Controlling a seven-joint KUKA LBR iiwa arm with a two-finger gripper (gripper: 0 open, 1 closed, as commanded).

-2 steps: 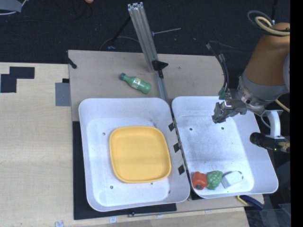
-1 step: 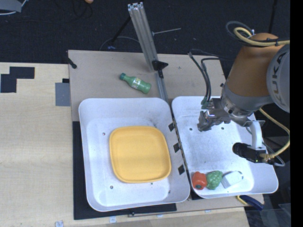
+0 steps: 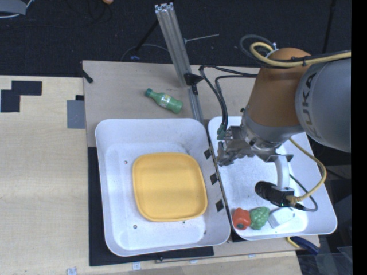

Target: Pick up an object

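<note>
Presently: arm over right bin (image 3: 321,222), gripper (image 3: 225,151) low near its left wall.
Whether the pincer is apart or together cannot be told. A red object (image 3: 241,218), green object (image 3: 260,216) and white piece (image 3: 282,217) lie together at the bin's near edge, well apart from the gripper. Yellow plate (image 3: 169,186) occupies left bin (image 3: 109,153).

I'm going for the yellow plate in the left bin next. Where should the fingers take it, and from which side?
Take the yellow plate by its raised rim, probably at the right edge, nearest the gripper. It lies flat on the left bin floor, so the broad face offers nothing to pinch; only the rim stands up. Come down from above, one finger inside the rim and one outside.
</note>
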